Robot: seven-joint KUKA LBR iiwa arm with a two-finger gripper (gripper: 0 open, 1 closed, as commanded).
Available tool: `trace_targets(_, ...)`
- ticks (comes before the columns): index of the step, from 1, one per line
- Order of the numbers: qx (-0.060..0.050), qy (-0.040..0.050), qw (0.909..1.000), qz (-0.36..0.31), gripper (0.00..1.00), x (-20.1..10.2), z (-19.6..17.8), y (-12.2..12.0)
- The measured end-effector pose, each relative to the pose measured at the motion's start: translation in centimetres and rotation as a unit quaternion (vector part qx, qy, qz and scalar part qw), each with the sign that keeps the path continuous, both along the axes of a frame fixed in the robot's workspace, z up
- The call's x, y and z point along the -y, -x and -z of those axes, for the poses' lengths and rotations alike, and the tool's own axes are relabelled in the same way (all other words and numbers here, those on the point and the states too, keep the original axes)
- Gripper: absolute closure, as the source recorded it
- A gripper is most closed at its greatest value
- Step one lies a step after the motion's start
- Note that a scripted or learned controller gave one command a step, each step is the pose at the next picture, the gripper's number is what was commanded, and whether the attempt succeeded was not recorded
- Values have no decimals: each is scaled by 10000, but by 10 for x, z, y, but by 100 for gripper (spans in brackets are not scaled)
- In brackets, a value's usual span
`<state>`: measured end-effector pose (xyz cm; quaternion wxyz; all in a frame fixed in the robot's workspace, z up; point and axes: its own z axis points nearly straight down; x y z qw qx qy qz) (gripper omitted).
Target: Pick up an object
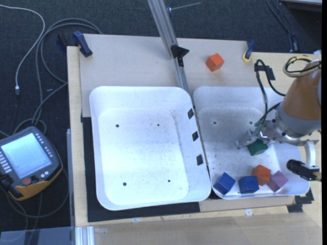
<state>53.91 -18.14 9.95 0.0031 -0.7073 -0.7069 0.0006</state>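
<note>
two white bins on the bench, landmark is the right bin; the left bin sits touching its left side with nothing visible inside but a few dark dots. counting blocks: six total. two blue blocks side by side at the right bin's front edge, one orange block just right of them and a little further back, one purple block touching or nearly touching that orange one on its right, one green block near the bin's middle-right, and one more orange cube outside on the bench, behind the bin's back rim. my claw is down inside the right bin, right side, arm coming in from the right with the orange band above it. the green block sits right at my fingertips, directly under and slightly in front of them, touching or very close. can't tell whether my fingers are apart or closed on it, too small and blurred. the front cluster of four blocks lies well in front of my claw, apart from the green one.
</note>
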Motion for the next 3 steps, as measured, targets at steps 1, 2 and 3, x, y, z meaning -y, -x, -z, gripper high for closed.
trace_targets(1, 41, 14, 10000, -3, 100, 1, -11, -3)
trace_targets(2, 52, 1, 10000, -50, 100, -89, -49, -13)
trace_targets(3, 50, -3, 10000, -52, 100, -195, -102, -8)
